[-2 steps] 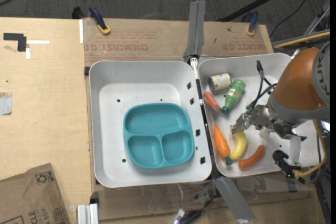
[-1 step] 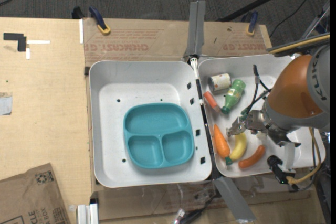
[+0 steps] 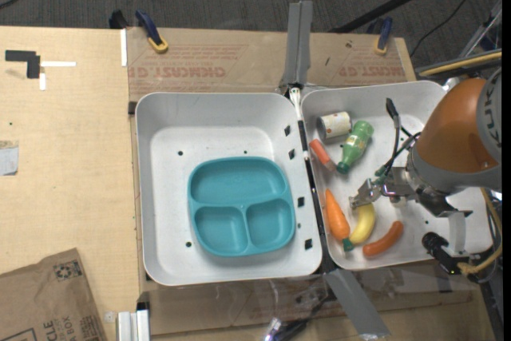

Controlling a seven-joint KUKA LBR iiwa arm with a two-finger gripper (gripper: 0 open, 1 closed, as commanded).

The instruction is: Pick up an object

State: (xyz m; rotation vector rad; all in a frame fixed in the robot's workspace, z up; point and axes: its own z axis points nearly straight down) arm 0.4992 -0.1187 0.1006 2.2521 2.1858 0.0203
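White plastic, two shallow bins side by side on the bench (image 3: 64, 172): left bin (image 3: 160, 172) carries a teal three-compartment tray (image 3: 239, 205) set slightly askew near its middle; right bin (image 3: 415, 104) carries the small goods and receives the arm. Grey arm with orange band (image 3: 459, 132), entering from the right and standing over the right bin's right half. Gripper (image 3: 369, 197), metal, low over the bin floor at the arm's left end; whether it is apart or together cannot be told at this size, and nothing is seen held in it. Orange carrot (image 3: 336, 215), lying just left of and a little below the gripper, long axis running top-left to bottom-right, near the bin's left wall. Yellow banana (image 3: 364, 224), directly beneath the gripper's tip and seemingly touching or just short of it, long axis near upright in view, curved, beside the carrot. Orange-red sausage-like piece (image 3: 384, 239), lower right of the banana, lying at a slant. Green bottle (image 3: 355, 143), up and left of the gripper, tilted. Cream cylinder (image 3: 335, 124), beside the bottle's top. Red-orange stick (image 3: 322, 155), by the left wall. Judgement: banana is the nearest candidate, calling for a short descent with the gripper closing across its narrow width.
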